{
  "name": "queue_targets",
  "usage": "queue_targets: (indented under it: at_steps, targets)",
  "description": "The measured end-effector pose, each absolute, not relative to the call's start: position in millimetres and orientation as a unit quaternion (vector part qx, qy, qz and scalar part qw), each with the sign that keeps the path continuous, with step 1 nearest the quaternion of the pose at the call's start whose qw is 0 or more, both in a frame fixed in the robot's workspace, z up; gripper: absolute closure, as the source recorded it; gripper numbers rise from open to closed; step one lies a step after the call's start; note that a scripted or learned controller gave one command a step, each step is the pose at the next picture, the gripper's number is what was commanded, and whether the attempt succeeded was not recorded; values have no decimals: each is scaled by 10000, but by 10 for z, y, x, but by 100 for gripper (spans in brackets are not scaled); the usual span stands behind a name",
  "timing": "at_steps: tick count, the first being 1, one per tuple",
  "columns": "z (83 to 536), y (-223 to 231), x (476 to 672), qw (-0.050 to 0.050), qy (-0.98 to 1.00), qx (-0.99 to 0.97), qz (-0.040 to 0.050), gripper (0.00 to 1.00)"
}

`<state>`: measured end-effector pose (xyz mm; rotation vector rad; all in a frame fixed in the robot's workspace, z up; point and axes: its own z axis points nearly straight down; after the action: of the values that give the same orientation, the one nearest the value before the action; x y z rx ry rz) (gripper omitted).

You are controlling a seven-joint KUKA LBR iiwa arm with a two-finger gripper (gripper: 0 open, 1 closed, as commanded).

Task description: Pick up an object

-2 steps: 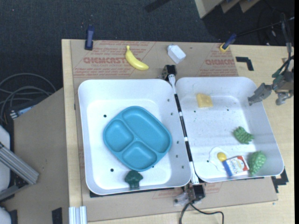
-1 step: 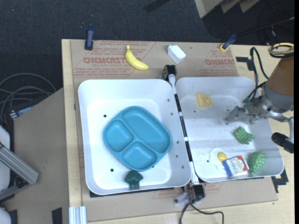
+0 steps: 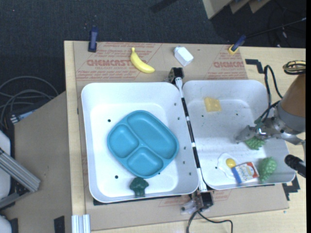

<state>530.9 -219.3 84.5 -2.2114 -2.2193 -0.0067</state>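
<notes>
Two white bins sit side by side on the counter [image 3: 73,130], and the gripper [image 3: 256,132] is low in the right bin [image 3: 228,89], toward the frame's right edge. A small green leafy piece [image 3: 253,142] lies directly beneath and just below its tip, apparently touching it; this looks like the thing being gone for. Whether the gripper is spread, pressed together or pinching the piece I cannot tell, since the metal tip blurs into the green.

The green piece is a small clump, slightly longer from left to right across the frame, with no clear pointing end. The coming move turns on it lying right under the tip rather than off to one side, so a straight lift seems all that is called for.

Near the bin's lower right corner lie a fried-egg toy [image 3: 227,163], a red and white packet [image 3: 244,172] and a second green clump [image 3: 267,167]. A yellow slice [image 3: 212,104] lies toward the upper middle of that bin.
</notes>
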Motion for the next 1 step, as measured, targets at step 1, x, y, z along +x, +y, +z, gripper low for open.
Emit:
queue_targets:
  at_steps: [1]
  targets:
    - [945, -2227, 5308, 2, -7071, -7071, -6, 100]
